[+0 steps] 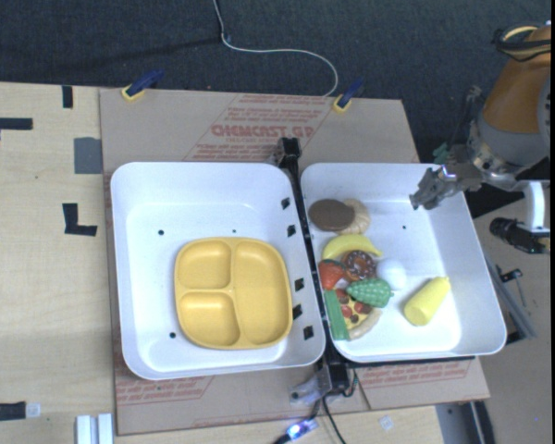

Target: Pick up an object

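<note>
Toy food [353, 280] lies piled in the right bin [462, 248], down and to the left of the gripper [429, 192]: a brown cookie, a banana, a donut, a green piece and a pizza slice. A yellow block [426, 301] sits almost straight below the gripper, well apart from it. The gripper hangs over the bin's upper right rim; how far it is open cannot be told, and nothing shows in it. Far left, a yellow divided plate [232, 292] rests in the left bin [139, 248].

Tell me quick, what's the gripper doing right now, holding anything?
Gripper: over the right bin's far right corner, nothing visibly held; open or closed cannot be told.
</note>
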You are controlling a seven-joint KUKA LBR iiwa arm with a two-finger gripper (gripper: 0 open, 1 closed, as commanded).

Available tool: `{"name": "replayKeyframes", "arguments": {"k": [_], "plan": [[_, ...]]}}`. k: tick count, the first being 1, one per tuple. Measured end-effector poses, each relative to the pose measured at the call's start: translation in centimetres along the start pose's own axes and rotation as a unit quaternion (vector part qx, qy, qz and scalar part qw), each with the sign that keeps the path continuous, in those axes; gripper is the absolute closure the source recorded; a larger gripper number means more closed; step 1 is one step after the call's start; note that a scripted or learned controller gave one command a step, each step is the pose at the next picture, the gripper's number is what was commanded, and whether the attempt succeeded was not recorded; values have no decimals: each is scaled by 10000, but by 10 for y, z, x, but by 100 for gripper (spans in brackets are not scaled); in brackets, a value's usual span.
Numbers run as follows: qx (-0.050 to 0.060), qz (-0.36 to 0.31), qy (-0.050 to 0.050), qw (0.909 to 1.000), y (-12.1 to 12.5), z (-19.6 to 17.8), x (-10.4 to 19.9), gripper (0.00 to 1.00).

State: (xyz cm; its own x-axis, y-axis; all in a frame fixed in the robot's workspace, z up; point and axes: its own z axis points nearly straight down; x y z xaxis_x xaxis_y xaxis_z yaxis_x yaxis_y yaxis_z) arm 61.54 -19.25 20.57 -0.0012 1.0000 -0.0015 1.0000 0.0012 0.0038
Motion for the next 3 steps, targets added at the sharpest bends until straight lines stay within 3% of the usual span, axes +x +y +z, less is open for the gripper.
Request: {"name": "replayKeyframes", "arguments": {"k": [1, 2, 3], "plan": [[13, -3, 8, 10000, 1, -20, 1, 100], [36, -16, 14, 10000, -19, -9, 48, 100], [25, -26, 19, 10000, -43, -23, 102, 100]]}}
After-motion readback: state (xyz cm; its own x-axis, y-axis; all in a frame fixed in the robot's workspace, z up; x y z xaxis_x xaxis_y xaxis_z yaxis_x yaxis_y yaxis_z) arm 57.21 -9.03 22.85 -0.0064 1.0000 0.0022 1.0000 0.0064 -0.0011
